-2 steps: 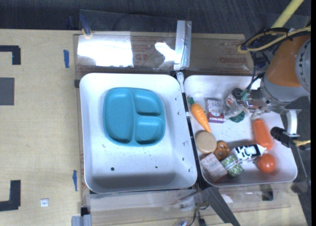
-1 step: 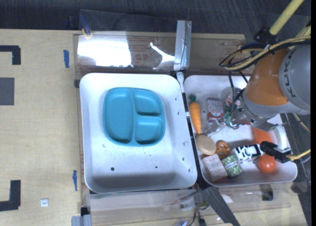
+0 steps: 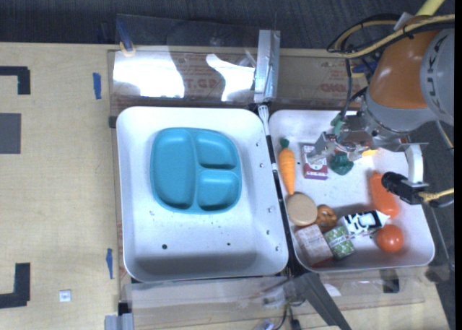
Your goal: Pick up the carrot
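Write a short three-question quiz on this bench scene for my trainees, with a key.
1. True or false: the carrot lies in the bin with the blue tray.
2. Which rim of the right bin is the carrot nearest: A left, B right, C front?
3. What round red thing sits at that bin's front right corner?

Key: 1 false, it lies in the right bin. 2 A. 3 the tomato.

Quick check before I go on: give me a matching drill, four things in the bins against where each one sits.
Things:
1. carrot
2. blue plate
3. tomato
4. end effector

Places:
A. near right corner of the right bin
B. middle of the left bin
C. above the far part of the right bin
D. left edge of the right bin

Pairs: 1-D, 2-B, 3-A, 4-C
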Controlling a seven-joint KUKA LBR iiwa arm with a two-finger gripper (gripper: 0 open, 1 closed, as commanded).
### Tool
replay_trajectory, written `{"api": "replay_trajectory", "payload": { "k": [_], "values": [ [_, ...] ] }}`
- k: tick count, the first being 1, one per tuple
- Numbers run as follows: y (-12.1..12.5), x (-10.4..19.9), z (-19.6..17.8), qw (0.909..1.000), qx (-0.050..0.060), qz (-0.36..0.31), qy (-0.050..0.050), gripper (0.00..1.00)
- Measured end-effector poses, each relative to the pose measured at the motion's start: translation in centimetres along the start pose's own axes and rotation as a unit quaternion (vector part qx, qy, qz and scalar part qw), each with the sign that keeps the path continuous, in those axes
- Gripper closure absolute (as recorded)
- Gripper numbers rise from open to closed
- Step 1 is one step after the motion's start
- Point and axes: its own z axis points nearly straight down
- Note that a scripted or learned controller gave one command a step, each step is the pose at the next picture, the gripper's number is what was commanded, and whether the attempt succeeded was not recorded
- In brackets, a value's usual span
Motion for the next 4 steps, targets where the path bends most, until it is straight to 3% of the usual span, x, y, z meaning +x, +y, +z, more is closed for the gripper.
{"api": "replay_trajectory", "payload": {
  "k": [1,2,3,4],
  "values": [
    [0.5,-3.8,-3.9,0.9998,0.000,0.022,-0.001,0.00],
    [4.2,-11.0,-0.3,0.9964,0.004,0.085,-0.001,0.00],
    [5.6,-13.7,-0.3,0.9913,0.002,0.131,-0.002,0.00],
    [6.0,-13.4,4.4,0.9863,-0.010,0.164,-0.002,0.00]
  ]
}}
